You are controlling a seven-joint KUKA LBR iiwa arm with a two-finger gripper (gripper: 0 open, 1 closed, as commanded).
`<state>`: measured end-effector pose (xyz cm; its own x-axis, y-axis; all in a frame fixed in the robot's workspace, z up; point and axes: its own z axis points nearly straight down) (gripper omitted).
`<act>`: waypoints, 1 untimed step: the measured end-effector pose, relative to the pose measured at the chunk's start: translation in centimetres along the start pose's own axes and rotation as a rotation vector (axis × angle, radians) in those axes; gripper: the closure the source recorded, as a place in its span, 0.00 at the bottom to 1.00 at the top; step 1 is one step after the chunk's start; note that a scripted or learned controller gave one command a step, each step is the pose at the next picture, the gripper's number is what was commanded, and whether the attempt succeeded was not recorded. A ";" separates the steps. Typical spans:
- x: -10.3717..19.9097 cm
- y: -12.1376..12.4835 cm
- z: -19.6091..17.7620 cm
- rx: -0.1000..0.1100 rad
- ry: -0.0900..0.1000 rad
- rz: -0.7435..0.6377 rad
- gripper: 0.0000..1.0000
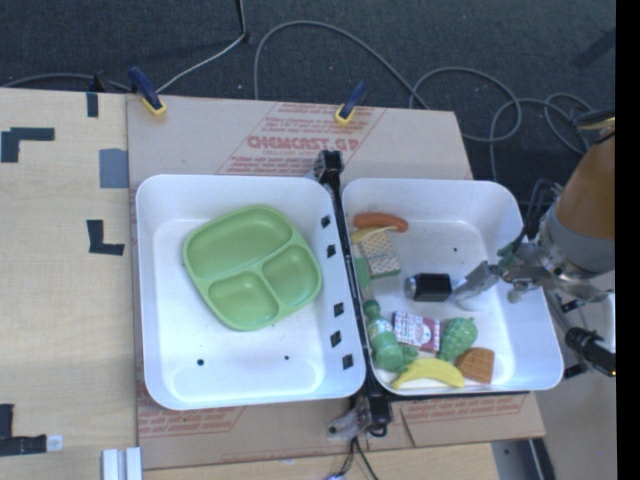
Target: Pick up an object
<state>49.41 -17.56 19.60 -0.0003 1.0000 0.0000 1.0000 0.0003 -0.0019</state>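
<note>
Poised low in the right bin [500, 203], gripper [470, 284] reaching left toward the black can [431, 287] just beside it; grip state unclear.

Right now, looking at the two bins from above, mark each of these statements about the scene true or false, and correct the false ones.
1. The green divided plate lies in the left bin. True.
2. The banana lies on the green plate. False: it lies in the right bin, near its front edge.
3. The hand is over the right bin, next to the black object. True.
4. The hot dog is at the front of the right bin. False: it lies near the back edge.
5. The arm enters from the left. False: it reaches in from the right.
</note>
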 end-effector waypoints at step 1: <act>6.5 6.7 9.6 0.002 0.001 -0.002 0.00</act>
<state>56.05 -11.03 9.97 -0.0022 1.0000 0.0014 1.0000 0.0022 -0.0039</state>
